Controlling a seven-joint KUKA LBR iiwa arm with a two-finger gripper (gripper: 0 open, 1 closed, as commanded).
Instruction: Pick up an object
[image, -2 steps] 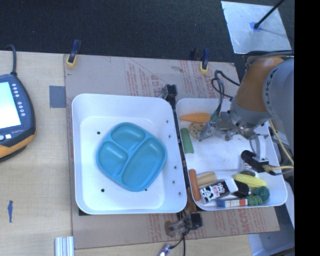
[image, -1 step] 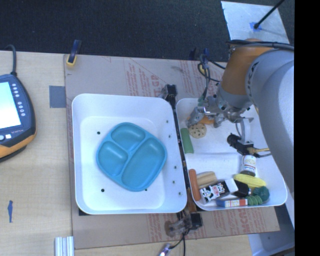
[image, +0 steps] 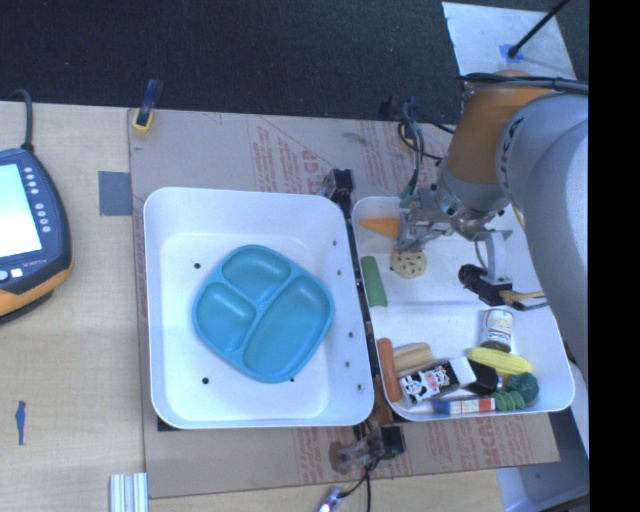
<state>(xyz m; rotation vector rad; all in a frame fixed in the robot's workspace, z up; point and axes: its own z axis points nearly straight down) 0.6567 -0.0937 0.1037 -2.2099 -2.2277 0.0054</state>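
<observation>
My gripper hangs over the back left part of the right bin. Just below its tip lies a round tan cookie with dark chips. An orange wedge sits right beside the gripper on its left. A green stick runs along the bin's left wall. At the front of this bin are a brown hot dog, a tan bun, a black-and-white cow-patterned piece, a yellow corn cob, a small can and a red marker.
The left bin holds a blue divided plate. A pendant with a screen lies on the bench at far left. The grey arm covers the right bin's back right corner.
</observation>
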